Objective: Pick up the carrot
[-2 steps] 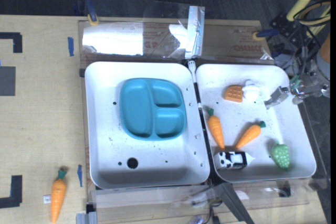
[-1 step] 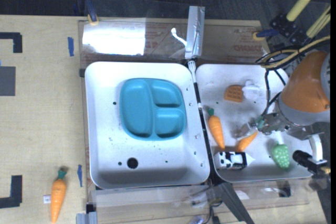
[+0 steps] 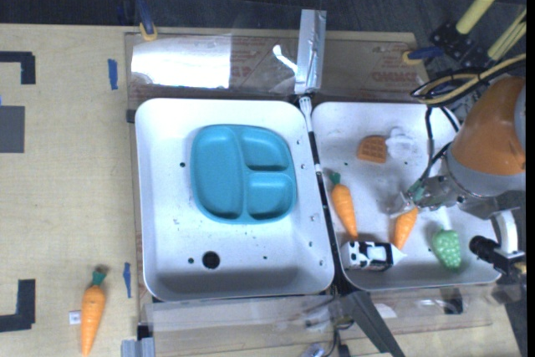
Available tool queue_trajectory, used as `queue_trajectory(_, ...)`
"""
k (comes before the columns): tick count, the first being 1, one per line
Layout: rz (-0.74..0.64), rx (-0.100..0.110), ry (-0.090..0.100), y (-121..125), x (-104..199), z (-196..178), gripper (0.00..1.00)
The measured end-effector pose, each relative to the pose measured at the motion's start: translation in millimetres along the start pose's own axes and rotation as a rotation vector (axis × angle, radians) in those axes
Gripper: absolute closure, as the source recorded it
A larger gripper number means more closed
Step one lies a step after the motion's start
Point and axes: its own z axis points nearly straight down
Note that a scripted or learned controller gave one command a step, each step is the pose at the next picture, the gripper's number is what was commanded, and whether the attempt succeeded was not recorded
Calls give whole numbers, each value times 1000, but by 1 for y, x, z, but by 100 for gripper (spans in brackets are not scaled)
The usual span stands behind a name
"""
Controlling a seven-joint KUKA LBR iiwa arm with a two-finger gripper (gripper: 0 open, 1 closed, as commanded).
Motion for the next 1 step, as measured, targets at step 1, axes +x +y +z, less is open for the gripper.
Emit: queue_trajectory(1, 74, 6, 4, 7, 81, -108, 100)
